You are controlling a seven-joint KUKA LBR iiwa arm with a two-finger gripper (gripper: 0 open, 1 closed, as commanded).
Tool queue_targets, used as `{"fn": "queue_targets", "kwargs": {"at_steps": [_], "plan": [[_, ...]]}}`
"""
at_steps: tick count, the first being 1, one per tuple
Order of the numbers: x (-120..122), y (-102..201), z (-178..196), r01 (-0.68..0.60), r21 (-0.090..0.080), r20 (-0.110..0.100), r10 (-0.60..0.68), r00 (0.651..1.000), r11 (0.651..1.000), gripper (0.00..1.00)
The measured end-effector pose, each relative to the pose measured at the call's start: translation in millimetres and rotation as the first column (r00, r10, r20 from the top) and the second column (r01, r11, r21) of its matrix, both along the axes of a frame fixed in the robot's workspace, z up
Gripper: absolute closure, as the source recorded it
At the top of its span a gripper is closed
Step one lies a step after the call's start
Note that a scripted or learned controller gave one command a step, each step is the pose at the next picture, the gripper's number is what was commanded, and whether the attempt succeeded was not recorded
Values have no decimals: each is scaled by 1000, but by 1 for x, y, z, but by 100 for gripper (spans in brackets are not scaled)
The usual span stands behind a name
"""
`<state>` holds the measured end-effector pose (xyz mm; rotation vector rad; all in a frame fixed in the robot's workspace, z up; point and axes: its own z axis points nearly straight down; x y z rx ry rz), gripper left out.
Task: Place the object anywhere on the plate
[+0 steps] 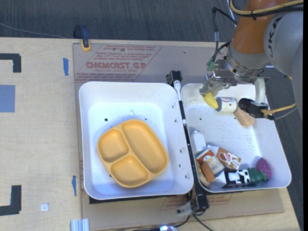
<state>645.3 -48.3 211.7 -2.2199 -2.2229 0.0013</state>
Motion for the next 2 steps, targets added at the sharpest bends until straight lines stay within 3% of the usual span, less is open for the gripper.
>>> {"fn": "queue_targets", "kwargs": {"at_steps": [1, 2], "plan": [[-44, -2, 219, 1, 0, 4, -1, 1000, 1000, 100], [-59, 12, 240, 1, -1, 5, -1, 1000, 1000, 100]]}}
